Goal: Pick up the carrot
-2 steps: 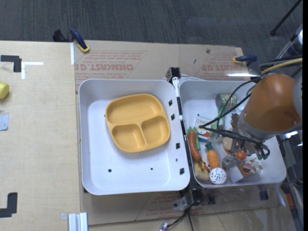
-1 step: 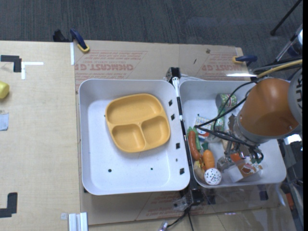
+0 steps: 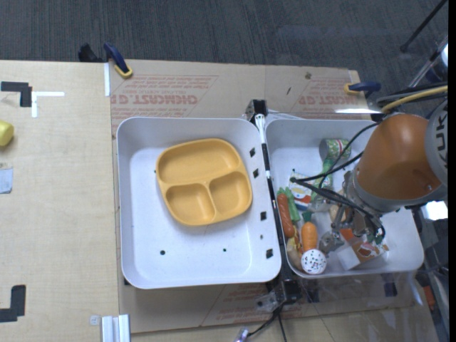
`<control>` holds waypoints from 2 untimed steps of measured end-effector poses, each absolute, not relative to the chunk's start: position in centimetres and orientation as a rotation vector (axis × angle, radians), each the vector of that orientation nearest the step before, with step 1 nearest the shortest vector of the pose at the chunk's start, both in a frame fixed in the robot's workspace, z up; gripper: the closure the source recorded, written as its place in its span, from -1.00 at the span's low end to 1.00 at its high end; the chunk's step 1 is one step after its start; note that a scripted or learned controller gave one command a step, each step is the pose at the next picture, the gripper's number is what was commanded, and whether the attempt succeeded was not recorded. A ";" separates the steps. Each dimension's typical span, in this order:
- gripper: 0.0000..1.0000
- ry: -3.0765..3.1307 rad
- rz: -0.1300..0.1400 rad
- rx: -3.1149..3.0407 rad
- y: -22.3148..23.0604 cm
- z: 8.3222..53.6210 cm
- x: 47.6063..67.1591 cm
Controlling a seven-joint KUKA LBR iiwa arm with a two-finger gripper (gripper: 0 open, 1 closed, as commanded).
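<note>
The carrot [image 3: 308, 234], small and orange with a green top, lies in the right bin [image 3: 406, 258] near its front left corner, pointing toward the front. My gripper [image 3: 340, 232] hangs under the arm's orange band [image 3: 395, 159], low over the clutter just right of the carrot. Cables and the wrist hide most of it. From this slant I cannot tell if it touches the carrot.
Around the carrot lie a red-orange vegetable [image 3: 284, 209], green pieces [image 3: 293, 194], a white dotted ball [image 3: 313, 261], a green can [image 3: 333, 148] and a red-and-white packet [image 3: 365, 249]. The left bin [image 3: 135, 255] holds a yellow divided plate [image 3: 204, 181].
</note>
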State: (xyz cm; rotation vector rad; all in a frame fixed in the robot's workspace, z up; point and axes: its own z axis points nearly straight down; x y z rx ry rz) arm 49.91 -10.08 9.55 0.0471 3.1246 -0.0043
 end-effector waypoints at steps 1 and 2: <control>-1.00 3.091 -0.006 0.404 -10.0 9.6 48.5; -1.00 3.074 -0.002 0.571 -9.7 9.4 48.3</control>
